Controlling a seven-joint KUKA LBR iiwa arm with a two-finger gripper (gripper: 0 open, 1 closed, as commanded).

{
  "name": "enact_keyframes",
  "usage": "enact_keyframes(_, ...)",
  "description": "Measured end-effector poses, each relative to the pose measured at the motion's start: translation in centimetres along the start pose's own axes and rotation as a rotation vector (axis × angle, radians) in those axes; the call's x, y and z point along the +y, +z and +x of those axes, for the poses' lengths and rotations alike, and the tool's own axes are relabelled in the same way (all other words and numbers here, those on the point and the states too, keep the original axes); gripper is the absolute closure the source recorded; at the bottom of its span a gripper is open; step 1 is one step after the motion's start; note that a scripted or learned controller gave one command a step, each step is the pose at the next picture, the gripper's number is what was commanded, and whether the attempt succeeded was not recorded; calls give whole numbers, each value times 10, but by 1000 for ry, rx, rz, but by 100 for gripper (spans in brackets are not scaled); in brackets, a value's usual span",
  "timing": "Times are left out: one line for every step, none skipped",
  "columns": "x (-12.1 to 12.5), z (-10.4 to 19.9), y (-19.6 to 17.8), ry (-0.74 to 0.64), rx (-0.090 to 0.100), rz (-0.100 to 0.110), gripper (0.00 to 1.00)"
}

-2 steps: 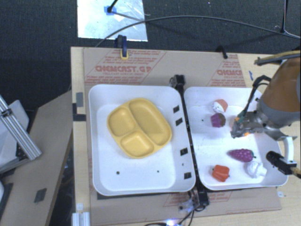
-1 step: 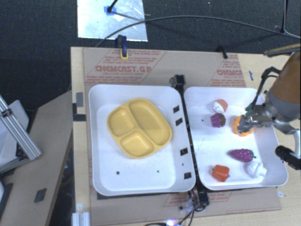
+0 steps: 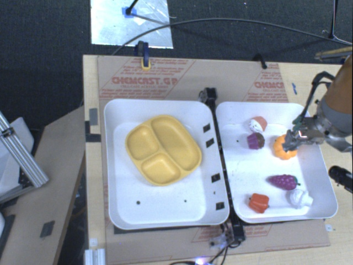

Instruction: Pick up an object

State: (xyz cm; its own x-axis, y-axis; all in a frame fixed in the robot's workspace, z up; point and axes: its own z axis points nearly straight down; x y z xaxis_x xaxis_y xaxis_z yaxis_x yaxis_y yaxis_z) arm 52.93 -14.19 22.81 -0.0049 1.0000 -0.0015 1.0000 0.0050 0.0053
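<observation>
Gripper (image 3: 292,138) over orange fruit (image 3: 284,149)

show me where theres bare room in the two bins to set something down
Left bin: bare floor along the near edge, below the yellow divided plate. Right bin: a free patch on its left side, between the divider and the purple grapes. Crowded on the right, around the orange fruit and the gripper.

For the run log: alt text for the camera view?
The arm's gripper is down on an orange pumpkin in the right bin, among a grape bunch, red pepper and other small toys. The left bin holds a yellow divided plate.
</observation>
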Motion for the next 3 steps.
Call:
enact_keyframes(19, 53, 10, -5, 3, 2, 100)
enact_keyframes(40, 97, 17, -4, 2, 1, 100)
enact_keyframes(54, 141, 20, -4, 3, 2, 100)
